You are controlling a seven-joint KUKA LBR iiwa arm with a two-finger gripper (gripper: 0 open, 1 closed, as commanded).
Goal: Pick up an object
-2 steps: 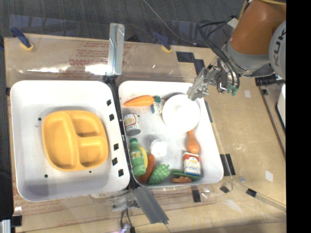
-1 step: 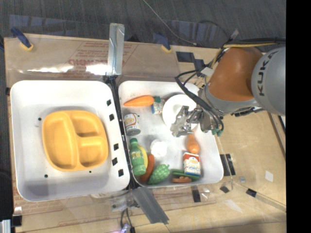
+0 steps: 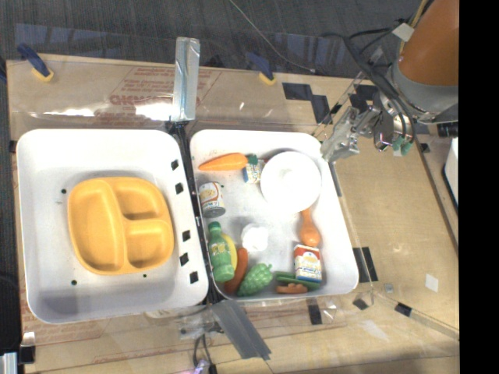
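while the gripper [image 3: 341, 142], state unclear, at the bin's [image 3: 337, 209] corner: carrot [image 3: 224, 162] lengthwise left-right, tip left

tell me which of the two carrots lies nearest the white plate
The upright carrot just below the white plate, its tip under the rim. The other carrot lies flat at the bin's top edge.

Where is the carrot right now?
The carrot lies in the right bin, at its far left corner, just left of the white plate.
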